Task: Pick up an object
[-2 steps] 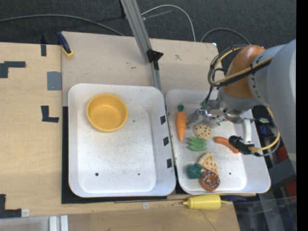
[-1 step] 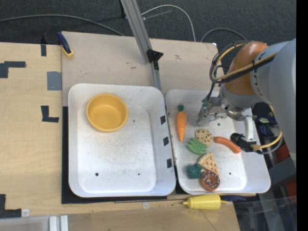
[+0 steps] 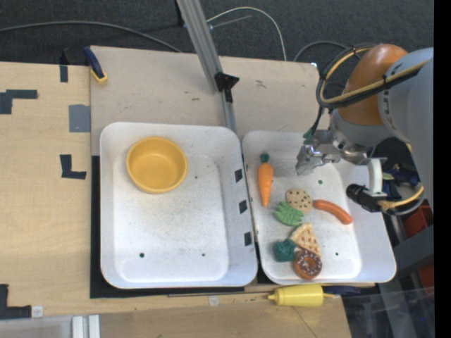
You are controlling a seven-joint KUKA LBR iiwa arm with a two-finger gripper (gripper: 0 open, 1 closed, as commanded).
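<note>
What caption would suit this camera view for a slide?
KUKA arm's gripper hovers over the right bin of toy food, near the carrot; a yellow bowl sits in the left bin.

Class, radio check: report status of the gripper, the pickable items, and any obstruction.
Gripper over right bin, holding nothing seen. Carrot, cookie, sausage lie loose in it. Nothing blocking.

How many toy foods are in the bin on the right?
7, none seemingly hidden. Carrot at the left, cookie and lettuce mid-bin, sausage to the right, pizza slice, broccoli and donut at the near end.
</note>
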